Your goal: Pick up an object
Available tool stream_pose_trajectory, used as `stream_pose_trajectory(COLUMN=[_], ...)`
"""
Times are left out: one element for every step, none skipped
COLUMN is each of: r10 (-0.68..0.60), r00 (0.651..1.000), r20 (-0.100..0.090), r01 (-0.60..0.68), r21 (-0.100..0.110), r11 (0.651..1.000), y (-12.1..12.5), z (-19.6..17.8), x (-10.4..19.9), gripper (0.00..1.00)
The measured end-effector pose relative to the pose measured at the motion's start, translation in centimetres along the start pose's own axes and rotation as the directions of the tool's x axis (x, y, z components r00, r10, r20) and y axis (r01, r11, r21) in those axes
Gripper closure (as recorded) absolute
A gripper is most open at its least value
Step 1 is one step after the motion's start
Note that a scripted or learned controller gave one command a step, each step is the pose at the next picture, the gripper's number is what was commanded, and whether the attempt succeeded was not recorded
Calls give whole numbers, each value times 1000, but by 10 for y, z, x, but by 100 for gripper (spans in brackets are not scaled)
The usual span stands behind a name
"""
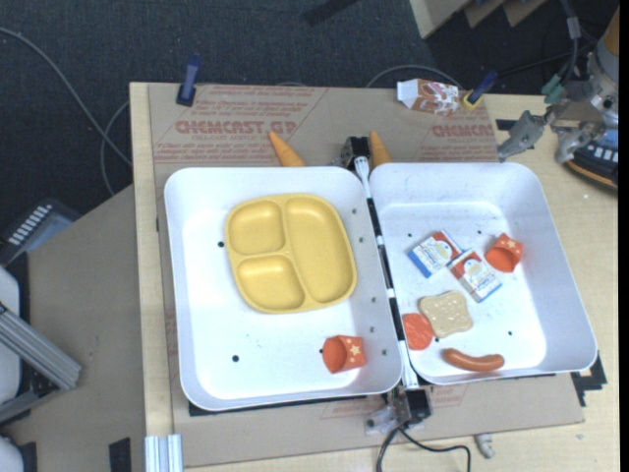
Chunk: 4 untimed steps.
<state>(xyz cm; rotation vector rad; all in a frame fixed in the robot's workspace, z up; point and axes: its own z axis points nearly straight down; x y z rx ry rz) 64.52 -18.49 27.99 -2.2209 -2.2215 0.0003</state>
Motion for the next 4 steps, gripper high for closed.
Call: stream_pose_trajectory(r10=[1, -3, -1, -2], r00=[1000, 1000, 1000, 1000], r20=[-1, -8, 0, -1], r01=[-1, 3, 1, 2], r21=[4, 3, -5, -12], r11=[1000, 1000, 1000, 1000], y=[-21, -57, -55, -3], z=[145, 196, 183, 191], x=[-22, -32, -35, 49], gripper=[0, 0, 100, 100])
